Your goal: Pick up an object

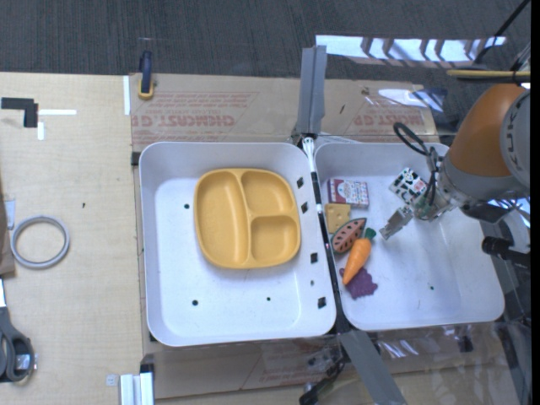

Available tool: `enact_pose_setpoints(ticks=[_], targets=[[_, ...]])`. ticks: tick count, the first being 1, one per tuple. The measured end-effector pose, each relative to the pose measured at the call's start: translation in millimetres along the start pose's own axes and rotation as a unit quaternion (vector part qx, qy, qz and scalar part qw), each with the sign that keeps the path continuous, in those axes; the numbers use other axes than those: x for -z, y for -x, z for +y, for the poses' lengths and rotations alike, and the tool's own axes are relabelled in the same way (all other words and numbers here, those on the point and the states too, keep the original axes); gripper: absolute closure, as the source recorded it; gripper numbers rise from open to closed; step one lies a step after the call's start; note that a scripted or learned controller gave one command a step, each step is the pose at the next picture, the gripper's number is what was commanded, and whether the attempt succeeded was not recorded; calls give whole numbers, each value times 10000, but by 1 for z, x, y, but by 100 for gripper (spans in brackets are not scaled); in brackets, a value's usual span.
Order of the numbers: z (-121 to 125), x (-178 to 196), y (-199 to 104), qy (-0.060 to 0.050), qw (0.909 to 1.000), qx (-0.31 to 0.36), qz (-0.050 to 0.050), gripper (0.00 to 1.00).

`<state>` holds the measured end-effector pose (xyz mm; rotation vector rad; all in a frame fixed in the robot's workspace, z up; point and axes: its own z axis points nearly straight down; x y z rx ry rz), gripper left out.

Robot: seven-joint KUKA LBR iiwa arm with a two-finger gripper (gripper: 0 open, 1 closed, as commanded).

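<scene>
The right bin (439, 302) holds a cluster of toys along its left wall. Among them are a red and white box (348, 192), a yellow block (337, 217), a brown oval piece (347, 235), an orange carrot (358, 256) and a purple bunch (363, 285). My gripper (394, 224) hangs low over the bin's middle, just right of the carrot's green top and apart from it. Nothing shows in its grasp. The orange-banded wrist (489, 133) leans in from the right.
A yellow divided plate (247, 218) lies in the left bin (228, 310). A roll of tape (38, 241) and scissors (13, 353) rest on the bench at the left. The right half of the right bin's floor is bare white.
</scene>
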<state>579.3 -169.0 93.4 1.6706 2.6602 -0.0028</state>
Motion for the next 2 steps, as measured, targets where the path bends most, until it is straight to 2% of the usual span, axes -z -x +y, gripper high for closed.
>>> enact_pose_setpoints(ticks=[1,2], targets=[[12,-2,-30,5,9909,1346,-1,0],[75,7,-37,13,9863,1650,-11,0]])
